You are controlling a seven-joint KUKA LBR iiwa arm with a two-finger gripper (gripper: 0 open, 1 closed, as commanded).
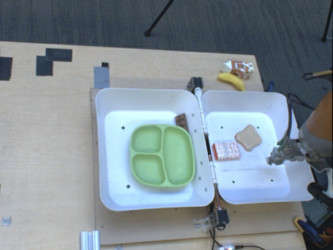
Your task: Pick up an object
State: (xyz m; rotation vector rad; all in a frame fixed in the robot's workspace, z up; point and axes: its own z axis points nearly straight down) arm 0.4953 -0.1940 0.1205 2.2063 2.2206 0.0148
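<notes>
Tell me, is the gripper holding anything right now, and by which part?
Nothing is held. The gripper sits over bare floor of the right bin, apart from the bread slice.

The arm (318,134) comes in low from the right edge of the camera view, its orange band uppermost and the grey wrist section below it. From the wrist the gripper (274,158) juts leftward, roughly level, its dark metal tip the arm's farthest reach to the left. The tip is small and blurred, so the set of the fingers cannot be made out, and nothing can be seen caught at the tip.
</notes>
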